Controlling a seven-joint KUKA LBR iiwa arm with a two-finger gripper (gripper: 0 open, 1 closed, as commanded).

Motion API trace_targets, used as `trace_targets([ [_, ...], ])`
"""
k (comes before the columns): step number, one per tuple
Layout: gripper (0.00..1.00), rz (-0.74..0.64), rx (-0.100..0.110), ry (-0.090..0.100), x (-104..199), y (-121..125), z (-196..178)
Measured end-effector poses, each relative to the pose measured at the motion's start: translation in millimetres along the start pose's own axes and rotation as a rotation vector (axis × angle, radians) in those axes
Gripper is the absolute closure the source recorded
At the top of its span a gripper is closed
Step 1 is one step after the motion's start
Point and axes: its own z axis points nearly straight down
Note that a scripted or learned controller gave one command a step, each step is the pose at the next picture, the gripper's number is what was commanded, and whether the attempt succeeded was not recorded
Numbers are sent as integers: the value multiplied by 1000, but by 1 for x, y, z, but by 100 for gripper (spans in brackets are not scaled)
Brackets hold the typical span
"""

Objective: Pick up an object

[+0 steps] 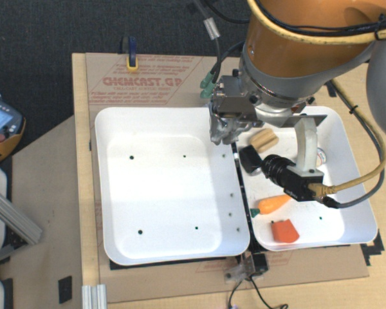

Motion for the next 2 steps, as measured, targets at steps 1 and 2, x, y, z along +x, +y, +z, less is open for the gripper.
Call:
trace_targets([
  [1, 100, -1, -20, 5, 27, 22, -107],
  [2, 100, -2, 7, -4, 57, 0, 5],
])
